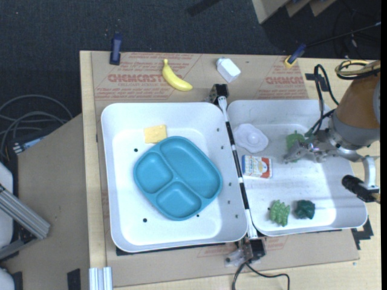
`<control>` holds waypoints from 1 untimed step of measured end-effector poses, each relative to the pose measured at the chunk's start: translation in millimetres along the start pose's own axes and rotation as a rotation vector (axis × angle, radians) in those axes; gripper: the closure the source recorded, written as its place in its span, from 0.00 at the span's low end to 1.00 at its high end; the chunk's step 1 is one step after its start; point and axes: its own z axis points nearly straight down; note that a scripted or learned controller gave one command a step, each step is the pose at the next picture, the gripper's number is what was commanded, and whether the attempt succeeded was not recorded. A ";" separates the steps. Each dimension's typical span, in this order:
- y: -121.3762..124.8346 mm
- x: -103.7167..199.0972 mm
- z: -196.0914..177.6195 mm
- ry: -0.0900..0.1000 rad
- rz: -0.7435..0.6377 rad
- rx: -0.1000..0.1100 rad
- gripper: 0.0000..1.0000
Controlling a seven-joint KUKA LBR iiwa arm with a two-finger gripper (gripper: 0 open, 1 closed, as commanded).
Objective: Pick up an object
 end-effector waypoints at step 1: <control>74.9 35.3 -0.3 0.002 -0.002 0.000 0.00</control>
